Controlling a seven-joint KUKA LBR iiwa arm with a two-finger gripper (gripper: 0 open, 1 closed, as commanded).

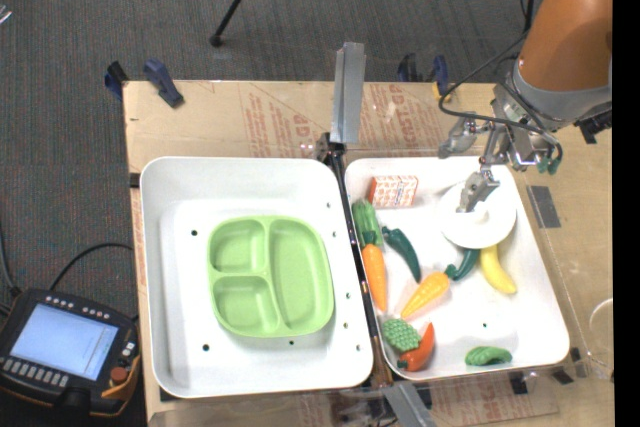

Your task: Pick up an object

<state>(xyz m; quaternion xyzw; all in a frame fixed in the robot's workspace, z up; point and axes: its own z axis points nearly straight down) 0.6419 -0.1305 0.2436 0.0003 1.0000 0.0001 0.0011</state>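
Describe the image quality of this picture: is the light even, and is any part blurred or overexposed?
In the camera view the light is soft and even, with faint shadows; the right bin floor and the white plate are bright enough that their edges nearly merge; the gripper looks slightly soft, while the green divided tray and toy carrot are sharp.

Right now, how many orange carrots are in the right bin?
1. The carrot lies along the left wall of the right bin, just below a cucumber. The orange-yellow piece nearby is corn. Nothing seems hidden, though the white plate could cover something small.
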